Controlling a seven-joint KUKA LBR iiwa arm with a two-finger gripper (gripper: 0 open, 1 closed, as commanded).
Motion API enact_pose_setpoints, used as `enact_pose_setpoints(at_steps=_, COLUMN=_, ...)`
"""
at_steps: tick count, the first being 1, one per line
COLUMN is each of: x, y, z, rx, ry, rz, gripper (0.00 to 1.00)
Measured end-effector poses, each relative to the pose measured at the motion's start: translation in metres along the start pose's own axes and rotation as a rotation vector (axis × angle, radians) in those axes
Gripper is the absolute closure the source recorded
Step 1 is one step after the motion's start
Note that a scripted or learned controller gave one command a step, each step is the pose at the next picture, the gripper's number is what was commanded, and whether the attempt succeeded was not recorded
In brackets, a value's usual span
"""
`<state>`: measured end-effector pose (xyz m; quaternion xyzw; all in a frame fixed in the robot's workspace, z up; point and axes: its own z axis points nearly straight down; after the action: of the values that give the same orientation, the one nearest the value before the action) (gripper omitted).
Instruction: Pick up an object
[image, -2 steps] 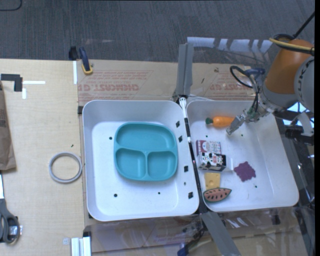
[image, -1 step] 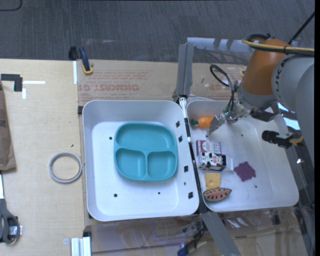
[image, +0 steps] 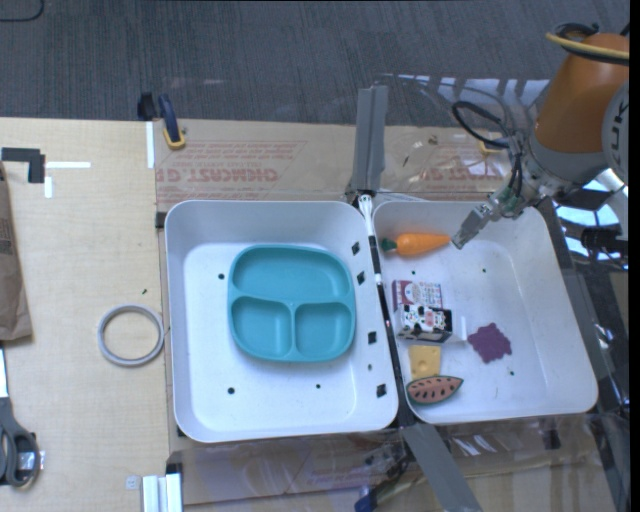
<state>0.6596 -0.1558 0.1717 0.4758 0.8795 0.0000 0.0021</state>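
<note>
White plastic forms both bins on the bench. The left bin (image: 190, 330) holds a teal tray (image: 292, 303) with three compartments, lying flat near its middle. The right bin (image: 540, 385) holds the small items. An orange carrot (image: 420, 243) lies near its far left corner, its green end toward the divider between the bins. Nearer the camera along the left side sit a red-and-white packet (image: 418, 294), a black-and-white carton (image: 427, 322) just beside it, a yellow cheese piece (image: 427, 358), and a watermelon slice (image: 434, 389) at the near left corner. A purple grape bunch (image: 490, 342) lies apart from these, nearer the bin's middle.

The arm (image: 585, 90) reaches in from the upper right, its orange band above the wrist. The gripper (image: 466, 235) slants down to the left, its tip just beside the carrot's thick end. Whether its tip is spread or pressed together I cannot tell; nothing shows clamped in it, and the carrot lies on the bin floor.

On the wood bench left of the bins rests a grey tape ring (image: 131, 334). Brown cardboard (image: 260, 165) with red print lies behind the bins.
</note>
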Motion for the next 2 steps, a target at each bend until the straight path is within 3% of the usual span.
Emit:
enact_pose_setpoints(at_steps=1, x=0.0, y=0.0, z=0.0, rx=0.0, ry=0.0, rz=0.0, gripper=0.0)
enact_pose_setpoints(at_steps=2, x=0.022, y=0.014, z=0.071, rx=0.0, ry=0.002, rz=-0.215, gripper=0.0)
